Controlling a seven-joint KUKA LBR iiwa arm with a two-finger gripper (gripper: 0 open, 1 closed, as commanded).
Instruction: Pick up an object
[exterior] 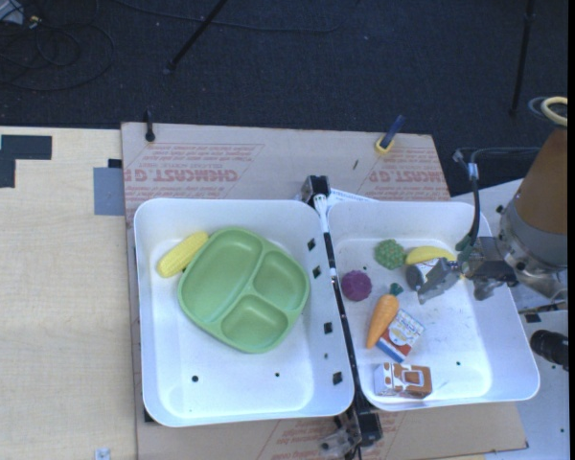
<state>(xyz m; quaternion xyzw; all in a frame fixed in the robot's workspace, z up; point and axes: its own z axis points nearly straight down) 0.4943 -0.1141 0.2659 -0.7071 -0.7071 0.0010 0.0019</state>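
The right bin holds several toy foods. A green broccoli and a yellow banana lie near its far wall. A purple fruit sits by the divider, with an orange carrot just in front of it. A small orange and white carton and a boxed snack lie nearer the front. My gripper reaches in from the right and hangs low over the bin, just below the banana and right of the purple fruit. Nothing visible is held in it.
The left bin holds a green divided plate and a yellow corn cob by its far left corner. Both bins rest on a cardboard sheet. The arm's orange band rises at the right edge.
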